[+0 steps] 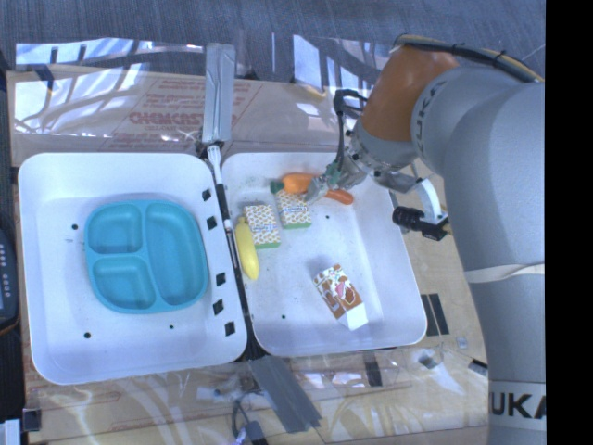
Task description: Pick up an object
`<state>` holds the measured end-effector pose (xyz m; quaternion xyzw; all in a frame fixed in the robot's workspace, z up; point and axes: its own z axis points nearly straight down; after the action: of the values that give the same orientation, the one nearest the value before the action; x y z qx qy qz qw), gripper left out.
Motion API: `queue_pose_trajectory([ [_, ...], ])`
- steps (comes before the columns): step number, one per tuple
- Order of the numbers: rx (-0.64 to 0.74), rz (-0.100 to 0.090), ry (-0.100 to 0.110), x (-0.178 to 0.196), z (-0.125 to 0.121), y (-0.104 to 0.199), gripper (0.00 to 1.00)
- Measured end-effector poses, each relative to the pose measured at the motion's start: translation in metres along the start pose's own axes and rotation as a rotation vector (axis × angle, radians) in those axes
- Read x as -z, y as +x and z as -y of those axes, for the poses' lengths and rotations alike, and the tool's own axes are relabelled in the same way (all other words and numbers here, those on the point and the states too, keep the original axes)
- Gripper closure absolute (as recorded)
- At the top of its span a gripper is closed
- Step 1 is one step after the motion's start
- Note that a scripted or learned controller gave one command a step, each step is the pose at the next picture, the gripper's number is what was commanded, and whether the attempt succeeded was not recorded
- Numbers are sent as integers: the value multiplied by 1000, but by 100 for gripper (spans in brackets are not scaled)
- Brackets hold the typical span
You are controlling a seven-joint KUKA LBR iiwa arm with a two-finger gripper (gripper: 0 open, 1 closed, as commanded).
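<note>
My gripper reaches down into the back of the right bin, right over an orange carrot with a green top. Its tips sit on or beside the carrot's right half. Two small patterned packets lie side by side just in front of the carrot. A yellow banana rests along the bin's left wall. A small carton with a red and white print lies toward the front middle of the bin.
The left bin holds a blue divided plate. The grey arm with its orange band fills the upper right and overhangs the right bin's back corner. A black fitting juts out by the bin's right rim.
</note>
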<state>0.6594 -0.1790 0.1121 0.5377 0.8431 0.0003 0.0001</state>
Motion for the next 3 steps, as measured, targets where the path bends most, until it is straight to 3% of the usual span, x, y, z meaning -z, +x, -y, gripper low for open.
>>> queue_pose_trajectory([
  [1,-220,3,-4,103,-6,16,100],
  [2,-220,0,3,99,-5,16,0],
  [3,-173,-2,2,-13,3,-3,0],
])
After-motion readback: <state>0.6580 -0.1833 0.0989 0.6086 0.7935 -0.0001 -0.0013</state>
